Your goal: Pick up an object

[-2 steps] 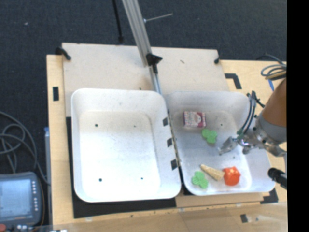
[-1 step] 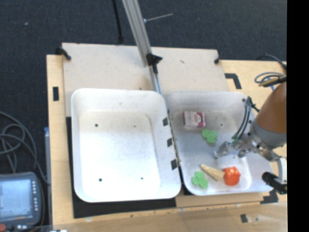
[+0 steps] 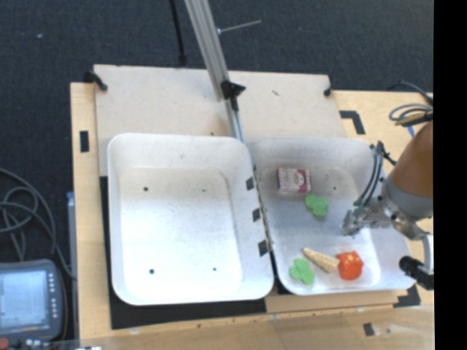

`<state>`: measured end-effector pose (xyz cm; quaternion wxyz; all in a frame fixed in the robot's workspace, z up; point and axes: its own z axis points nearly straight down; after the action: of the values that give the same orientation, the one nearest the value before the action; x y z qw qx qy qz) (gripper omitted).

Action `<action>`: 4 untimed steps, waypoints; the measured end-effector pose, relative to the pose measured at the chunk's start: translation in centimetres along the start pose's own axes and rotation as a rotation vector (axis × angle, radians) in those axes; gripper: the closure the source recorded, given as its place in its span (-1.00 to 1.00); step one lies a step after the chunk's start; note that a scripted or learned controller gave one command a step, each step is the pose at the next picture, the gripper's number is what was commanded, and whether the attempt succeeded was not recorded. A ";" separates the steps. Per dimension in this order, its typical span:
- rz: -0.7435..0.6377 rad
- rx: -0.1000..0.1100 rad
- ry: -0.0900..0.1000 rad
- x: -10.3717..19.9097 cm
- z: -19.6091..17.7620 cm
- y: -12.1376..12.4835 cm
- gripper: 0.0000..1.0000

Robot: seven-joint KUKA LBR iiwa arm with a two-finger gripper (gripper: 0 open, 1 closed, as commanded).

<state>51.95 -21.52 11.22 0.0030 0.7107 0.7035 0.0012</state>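
Lowest in view, the right bin holds five objects: one red piece, one cone, two green pieces, one pink box. Gripper is hovering above the bin floor; jaw state cannot be told. Nothing is seen grasped. One object should be centred under it before descent. One left bin.

Even bright overhead light, soft shadows (faint grain), slight blur throughout, whites near glare.

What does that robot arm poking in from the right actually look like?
The arm shows a rounded orange-brown section above a grey wrist. Thin cables loop down its side toward a small grey metal gripper. A black fitting juts out lower down, near the bench edge.
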 end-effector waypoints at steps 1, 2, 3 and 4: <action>-0.010 -0.001 -0.001 -0.7 -4.6 0.7 1.00; -0.013 -0.001 0.000 -0.7 -9.1 0.7 1.00; -0.014 -0.001 0.000 -0.8 -12.4 0.8 1.00; -0.016 0.004 0.002 4.3 -11.6 1.2 1.00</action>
<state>53.12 -17.17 22.84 0.0007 0.7050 0.7093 0.0005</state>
